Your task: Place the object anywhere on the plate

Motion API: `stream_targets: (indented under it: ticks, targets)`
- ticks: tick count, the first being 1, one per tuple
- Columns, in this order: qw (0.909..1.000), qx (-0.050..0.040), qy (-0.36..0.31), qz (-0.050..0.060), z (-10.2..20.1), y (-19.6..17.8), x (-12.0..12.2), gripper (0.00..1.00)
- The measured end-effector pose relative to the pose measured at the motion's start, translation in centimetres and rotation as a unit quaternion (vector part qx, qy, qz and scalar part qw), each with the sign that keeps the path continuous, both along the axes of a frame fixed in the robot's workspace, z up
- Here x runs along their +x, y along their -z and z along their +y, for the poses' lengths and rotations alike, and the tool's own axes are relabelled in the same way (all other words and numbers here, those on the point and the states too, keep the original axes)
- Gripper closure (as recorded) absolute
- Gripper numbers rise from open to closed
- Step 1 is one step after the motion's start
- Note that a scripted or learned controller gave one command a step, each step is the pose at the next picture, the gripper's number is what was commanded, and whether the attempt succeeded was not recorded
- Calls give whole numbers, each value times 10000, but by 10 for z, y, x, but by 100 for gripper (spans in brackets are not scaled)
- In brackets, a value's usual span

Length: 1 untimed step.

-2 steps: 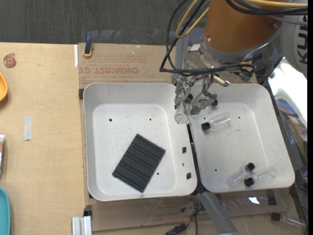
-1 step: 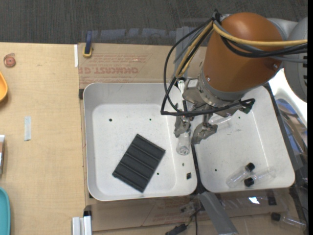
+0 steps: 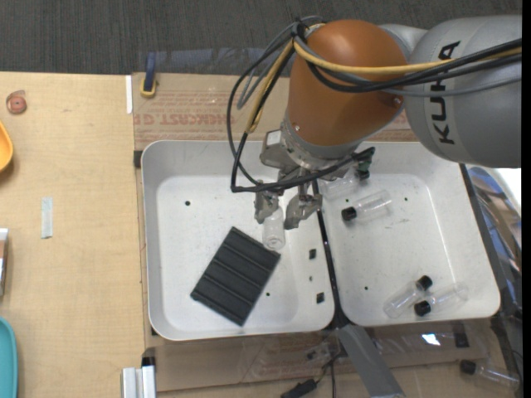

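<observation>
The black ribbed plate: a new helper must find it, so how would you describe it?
Look in the left white bin of the two side by side. The black ribbed plate lies flat near its lower middle, turned at a slant, below the gripper. It is the one dark, flat, grooved rectangle; the things near it are small clear vials.

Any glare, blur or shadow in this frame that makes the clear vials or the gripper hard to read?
Camera view: even, soft lighting; the black ribbed plate is sharp. The clear vials in the right bin nearly vanish against the white, their black caps standing out. The gripper sits in the arm's shadow among cables, with a clear vial at its tips; grip unclear.
</observation>
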State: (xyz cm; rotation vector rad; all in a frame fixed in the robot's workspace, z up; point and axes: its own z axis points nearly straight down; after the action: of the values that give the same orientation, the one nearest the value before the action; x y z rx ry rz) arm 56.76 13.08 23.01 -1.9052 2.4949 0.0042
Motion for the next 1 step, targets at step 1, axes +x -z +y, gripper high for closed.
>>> stream_targets:
  ticks: [1]
  targets:
    - [9965, -3, -838, 0, -51, -44, -66, 100]
